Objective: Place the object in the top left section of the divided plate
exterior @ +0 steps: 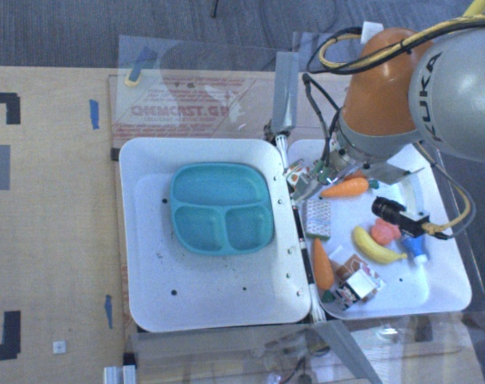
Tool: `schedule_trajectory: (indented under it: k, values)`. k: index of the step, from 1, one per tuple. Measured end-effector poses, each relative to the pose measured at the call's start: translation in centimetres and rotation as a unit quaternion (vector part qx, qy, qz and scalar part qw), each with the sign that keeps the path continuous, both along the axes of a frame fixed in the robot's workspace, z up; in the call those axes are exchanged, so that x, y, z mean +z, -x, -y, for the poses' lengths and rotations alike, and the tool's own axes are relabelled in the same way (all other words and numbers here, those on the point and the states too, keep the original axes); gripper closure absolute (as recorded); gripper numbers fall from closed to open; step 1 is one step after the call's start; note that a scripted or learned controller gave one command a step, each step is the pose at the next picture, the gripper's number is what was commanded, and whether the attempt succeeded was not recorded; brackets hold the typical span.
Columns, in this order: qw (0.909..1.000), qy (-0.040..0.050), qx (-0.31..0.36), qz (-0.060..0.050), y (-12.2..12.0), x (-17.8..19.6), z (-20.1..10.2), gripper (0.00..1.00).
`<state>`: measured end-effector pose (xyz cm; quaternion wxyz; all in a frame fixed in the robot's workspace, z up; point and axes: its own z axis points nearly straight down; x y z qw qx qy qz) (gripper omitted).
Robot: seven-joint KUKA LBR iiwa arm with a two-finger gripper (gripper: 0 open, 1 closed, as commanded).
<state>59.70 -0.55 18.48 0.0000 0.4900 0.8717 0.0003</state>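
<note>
The teal divided plate (175, 208) lies in the left white bin (146, 278); it has one wide section at the top and two smaller ones below, and nothing lies in them. My gripper (329, 170) hangs under the orange wrist, low over the top left corner of the right bin (450, 282). An orange carrot (346, 187) lies just below and to the right of it. The wrist hides whatever is directly under the gripper.
The right bin also holds a second carrot (322, 266), a yellow banana (376, 246), a pink-red piece (385, 232), a checked packet (318, 218), a small white and brown box (359, 282) and a blue-capped tube (417, 251). A small green and white item (301, 176) sits by the wall between the bins.
</note>
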Motion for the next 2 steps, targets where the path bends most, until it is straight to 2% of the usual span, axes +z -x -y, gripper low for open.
schedule_trajectory:
  k: [1, 2]
  values:
    - [1.0000, 0.0000, 0.009, 0.000, 3.63, -0.01, -5.57, 1.00]
    - [1.0000, -0.0001, 0.008, 0.000, 3.61, -0.01, -5.44, 0.00]
